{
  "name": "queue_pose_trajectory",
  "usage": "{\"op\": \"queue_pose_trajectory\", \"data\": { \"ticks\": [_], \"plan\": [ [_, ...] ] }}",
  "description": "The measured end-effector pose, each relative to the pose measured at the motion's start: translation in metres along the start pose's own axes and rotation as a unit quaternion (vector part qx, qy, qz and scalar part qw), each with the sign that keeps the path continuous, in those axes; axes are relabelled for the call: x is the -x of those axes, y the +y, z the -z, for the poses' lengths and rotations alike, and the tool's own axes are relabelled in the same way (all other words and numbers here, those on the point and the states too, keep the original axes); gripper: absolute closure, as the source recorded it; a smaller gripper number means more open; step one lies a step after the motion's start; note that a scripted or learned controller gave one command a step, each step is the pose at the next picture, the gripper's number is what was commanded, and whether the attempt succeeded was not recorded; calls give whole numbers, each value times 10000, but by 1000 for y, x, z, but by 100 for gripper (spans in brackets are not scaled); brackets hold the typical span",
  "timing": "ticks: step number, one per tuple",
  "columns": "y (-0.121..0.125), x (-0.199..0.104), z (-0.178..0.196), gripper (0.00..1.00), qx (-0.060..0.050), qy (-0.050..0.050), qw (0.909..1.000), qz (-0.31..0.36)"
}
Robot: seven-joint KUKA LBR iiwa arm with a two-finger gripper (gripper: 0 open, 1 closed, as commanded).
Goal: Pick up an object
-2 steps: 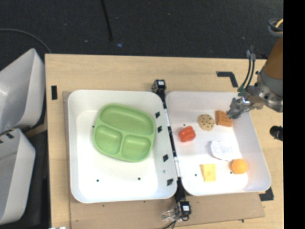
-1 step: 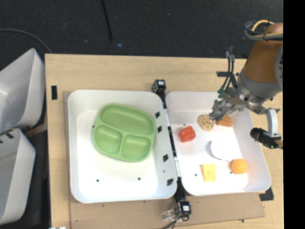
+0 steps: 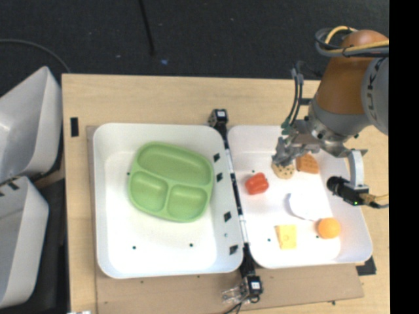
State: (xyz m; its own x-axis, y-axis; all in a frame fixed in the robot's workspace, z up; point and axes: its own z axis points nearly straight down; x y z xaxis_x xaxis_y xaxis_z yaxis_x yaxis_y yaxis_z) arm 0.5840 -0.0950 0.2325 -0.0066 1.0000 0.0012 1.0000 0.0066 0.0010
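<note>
Camera view puts my tool [image 3: 286, 154] low in the right bin [image 3: 262, 244], just over a tan speckled piece [image 3: 283, 169] beside an orange-brown chunk [image 3: 307, 164]; its grip state I cannot tell; I judge this the reaching step; next comes closing squarely, then lifting.

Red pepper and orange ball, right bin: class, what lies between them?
In the camera view, a white round disc lies between the red pepper and the orange ball.
</note>
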Motion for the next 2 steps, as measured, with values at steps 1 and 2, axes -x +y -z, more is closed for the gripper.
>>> {"op": "queue_pose_trajectory", "data": {
  "ticks": [1, 2],
  "plan": [
    [4, -60, 6, 100, 9, 2, 10000, 9],
    [0, -113, 18, 100, 10, -1, 10000, 5]
  ]
}}
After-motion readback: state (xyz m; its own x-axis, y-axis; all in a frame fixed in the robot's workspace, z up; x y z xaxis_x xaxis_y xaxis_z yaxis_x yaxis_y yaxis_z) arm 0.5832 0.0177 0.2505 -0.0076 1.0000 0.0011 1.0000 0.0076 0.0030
